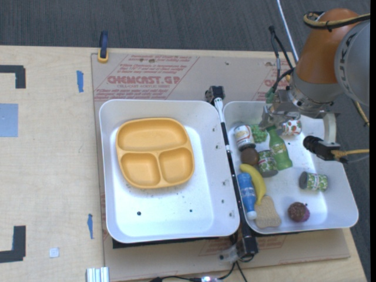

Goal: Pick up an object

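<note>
Two white bins side by side. Nine o'clock bin (111,157): just a yellow plate (155,151). Three o'clock bin (346,210): lots of small things to pick, like a green bottle (279,153), a banana (254,180), a little can (315,181) and a red ball (298,211). Claw (281,117) low over the twelve o'clock end of that bin, just above the bottle's top. Wide or narrow? Cannot tell. Nothing seen held. Looks like the reaching-down step. Next: go straight down, pinch the bottle, lift slowly.
</note>
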You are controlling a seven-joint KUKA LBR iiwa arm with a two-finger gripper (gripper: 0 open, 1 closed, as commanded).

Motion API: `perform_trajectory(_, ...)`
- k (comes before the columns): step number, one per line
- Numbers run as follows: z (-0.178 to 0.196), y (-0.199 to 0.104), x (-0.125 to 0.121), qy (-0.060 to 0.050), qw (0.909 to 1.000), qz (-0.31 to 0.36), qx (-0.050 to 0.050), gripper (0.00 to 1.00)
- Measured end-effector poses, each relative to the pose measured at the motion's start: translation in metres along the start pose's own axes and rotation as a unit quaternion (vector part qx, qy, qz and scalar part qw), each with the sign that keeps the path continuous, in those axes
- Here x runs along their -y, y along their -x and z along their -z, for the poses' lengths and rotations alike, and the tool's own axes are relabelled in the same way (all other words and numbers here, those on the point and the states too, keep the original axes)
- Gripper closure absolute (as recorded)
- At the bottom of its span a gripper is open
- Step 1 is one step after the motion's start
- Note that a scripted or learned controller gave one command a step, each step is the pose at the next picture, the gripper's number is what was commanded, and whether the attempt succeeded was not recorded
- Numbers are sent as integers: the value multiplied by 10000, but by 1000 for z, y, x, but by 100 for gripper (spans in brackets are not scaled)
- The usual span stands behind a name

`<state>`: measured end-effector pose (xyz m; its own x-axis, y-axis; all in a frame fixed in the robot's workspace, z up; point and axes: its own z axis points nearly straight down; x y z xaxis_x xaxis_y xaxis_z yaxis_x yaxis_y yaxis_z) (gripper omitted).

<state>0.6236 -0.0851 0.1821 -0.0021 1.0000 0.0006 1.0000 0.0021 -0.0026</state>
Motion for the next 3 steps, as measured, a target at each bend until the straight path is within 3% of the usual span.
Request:
perform_trajectory(1, -57, 36, 60, -15, 10000, -13, 0, 100)
perform_trajectory(2, 0, -36, 36, -5, 10000, -2, 1, 100)
perform_trajectory(3, -34, 78, 97, -14, 10000, -16, 1, 100)
